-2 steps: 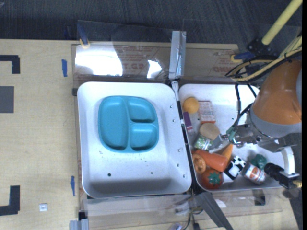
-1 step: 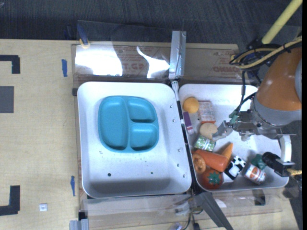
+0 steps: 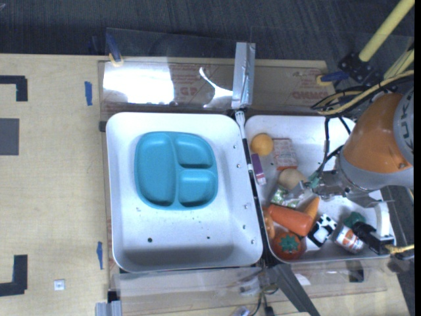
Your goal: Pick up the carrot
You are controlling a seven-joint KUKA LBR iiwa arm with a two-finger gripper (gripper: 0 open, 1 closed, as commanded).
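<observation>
The carrot [image 3: 291, 219] is an orange, tapered piece lying at a slant in the lower part of the right bin [image 3: 309, 125], its thick end toward the bin's left wall. My gripper [image 3: 320, 185] hangs just above and to the right of it, below the grey wrist [image 3: 365, 176] and the orange band [image 3: 376, 142]. A small orange wedge [image 3: 310, 206] shows right under the gripper, at the carrot's upper right end. From this angle I cannot make out whether anything is gripped.
Packed around the carrot are a red tomato [image 3: 287, 244], a black-and-white toy [image 3: 322, 228], a small bottle [image 3: 348, 237], a beige egg [image 3: 290, 176], an orange ball [image 3: 262, 143] and a pink packet [image 3: 284, 153]. The left bin [image 3: 131, 236] holds a blue divided plate [image 3: 175, 169].
</observation>
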